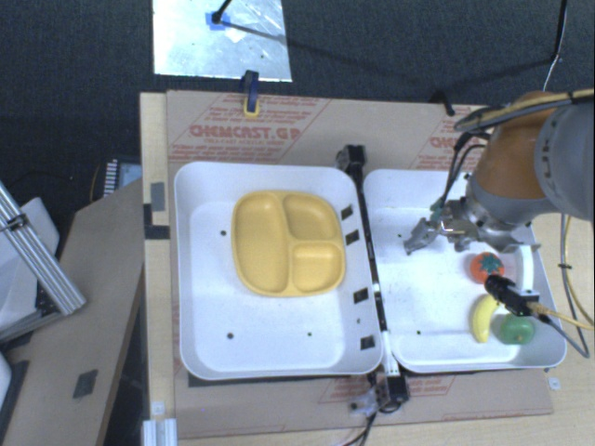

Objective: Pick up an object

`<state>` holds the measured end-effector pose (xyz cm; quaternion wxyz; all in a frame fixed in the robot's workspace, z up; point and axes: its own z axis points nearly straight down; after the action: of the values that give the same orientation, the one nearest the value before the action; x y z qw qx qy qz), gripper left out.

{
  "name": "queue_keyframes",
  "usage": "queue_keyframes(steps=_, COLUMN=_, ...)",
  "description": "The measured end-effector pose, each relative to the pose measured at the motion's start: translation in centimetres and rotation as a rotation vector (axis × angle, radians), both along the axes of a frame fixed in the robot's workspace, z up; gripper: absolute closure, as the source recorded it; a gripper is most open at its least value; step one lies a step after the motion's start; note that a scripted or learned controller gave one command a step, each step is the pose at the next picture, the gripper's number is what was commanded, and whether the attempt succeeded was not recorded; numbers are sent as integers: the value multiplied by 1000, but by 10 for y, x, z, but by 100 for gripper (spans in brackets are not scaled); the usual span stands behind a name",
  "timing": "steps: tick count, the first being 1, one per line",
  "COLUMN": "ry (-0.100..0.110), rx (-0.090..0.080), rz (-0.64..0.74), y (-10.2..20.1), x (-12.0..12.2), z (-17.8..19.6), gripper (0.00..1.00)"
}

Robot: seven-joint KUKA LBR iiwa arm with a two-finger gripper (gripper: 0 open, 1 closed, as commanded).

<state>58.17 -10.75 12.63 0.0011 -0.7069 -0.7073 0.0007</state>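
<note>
We see the gripper [420,238] low over the right bin [409,342]; can't tell its state. Tomato [485,267], banana [482,319], green fruit [512,329] sit near the bin's right wall, apart from it. Risk: closing on bare floor, or cable [521,300] snagging the fruit.

White bins [209,342], a yellow plate [284,242] in the left one; right bin: orange ball [484,267], yellow banana [482,319], green fruit [514,329]; grey arm [548,170], orange band
</note>
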Motion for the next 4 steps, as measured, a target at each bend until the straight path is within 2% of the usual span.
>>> queue_keyframes(steps=1, ry=0, rx=0, rz=-1, y=1, x=0, z=-44, gripper=0)
queue_keyframes(steps=2, ry=-5, rx=-1, rz=-2, y=0, x=1, z=-31, gripper=100)
queue_keyframes(steps=4, ry=-9, rx=-2, rz=5, y=9, x=11, z=85, gripper=100)
